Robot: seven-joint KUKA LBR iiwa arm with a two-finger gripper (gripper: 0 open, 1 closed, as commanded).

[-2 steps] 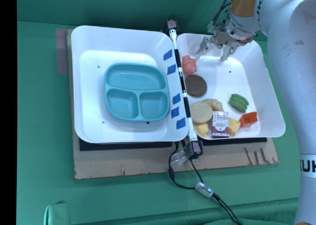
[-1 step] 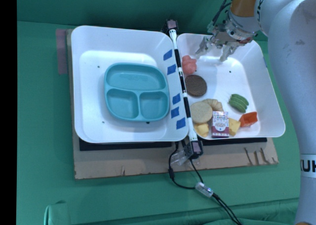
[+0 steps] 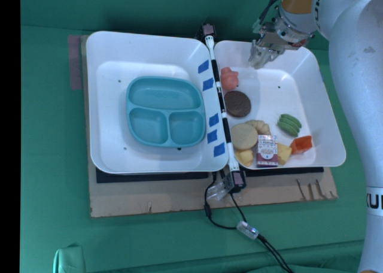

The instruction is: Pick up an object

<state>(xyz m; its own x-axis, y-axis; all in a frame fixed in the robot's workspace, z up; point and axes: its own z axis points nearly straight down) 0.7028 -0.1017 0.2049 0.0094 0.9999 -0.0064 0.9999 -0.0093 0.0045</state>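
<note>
Toy foods lie below our claw [image 3: 258, 60]: pink piece [image 3: 229, 77] and brown cookie [image 3: 237, 103] down-left, green pods [image 3: 289, 124] farther down. We hover over the right bin [image 3: 311, 86]'s far rim; fingers seem nearly together, gripping nothing.

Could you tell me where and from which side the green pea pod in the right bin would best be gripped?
Probably across its narrow middle, coming straight down from above. The green pea pod lies flat and slanted on the right bin floor, apart from the orange piece and the croissant, so fingers could straddle its short width. The hand hovers near the bin's far rim.
</note>
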